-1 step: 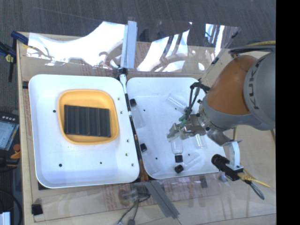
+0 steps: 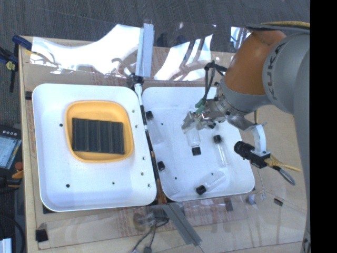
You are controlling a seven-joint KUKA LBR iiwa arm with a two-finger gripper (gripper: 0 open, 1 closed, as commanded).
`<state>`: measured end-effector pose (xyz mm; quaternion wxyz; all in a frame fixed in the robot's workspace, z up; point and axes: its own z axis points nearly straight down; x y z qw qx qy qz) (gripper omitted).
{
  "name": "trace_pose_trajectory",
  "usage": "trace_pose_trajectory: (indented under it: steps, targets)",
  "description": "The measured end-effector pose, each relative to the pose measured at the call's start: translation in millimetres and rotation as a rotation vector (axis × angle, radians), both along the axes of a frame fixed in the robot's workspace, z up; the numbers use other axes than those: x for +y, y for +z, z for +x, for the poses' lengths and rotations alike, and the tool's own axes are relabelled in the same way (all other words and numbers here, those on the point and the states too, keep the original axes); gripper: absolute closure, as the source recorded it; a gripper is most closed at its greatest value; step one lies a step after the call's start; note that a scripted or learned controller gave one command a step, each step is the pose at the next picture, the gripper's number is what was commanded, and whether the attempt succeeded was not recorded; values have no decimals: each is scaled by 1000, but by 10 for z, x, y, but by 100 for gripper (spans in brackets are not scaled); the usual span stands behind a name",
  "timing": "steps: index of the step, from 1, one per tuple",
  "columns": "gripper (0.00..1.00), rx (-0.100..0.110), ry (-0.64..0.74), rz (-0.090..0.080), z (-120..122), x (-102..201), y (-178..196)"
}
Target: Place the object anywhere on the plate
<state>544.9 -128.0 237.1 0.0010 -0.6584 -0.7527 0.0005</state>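
At centre left of the frame, the yellow plate point(image 2: 98, 131) sits in the left bin point(image 2: 47, 183). Clear vials with black caps point(image 2: 196, 144) lie scattered in the right bin point(image 2: 174, 186), right of centre. The gripper point(image 2: 196, 121) hangs over one; whether its claw is apart or together cannot be told. A good grasp likely means closing squarely across the vial's body, then lifting straight up.

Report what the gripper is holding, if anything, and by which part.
It cannot be told. The gripper is low over the right bin, by a clear vial with a black cap, but no hold on it shows.
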Motion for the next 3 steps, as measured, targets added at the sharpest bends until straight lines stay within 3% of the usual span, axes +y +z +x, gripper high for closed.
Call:
trace_pose_trajectory:
  steps: [1, 2, 3]
  targets:
    - [0, 0, 1, 0, 0, 2, -1]
    - [0, 3, 244, 1, -89, 553, -16]
    - [0, 2, 531, 2, 120, 874, -462]
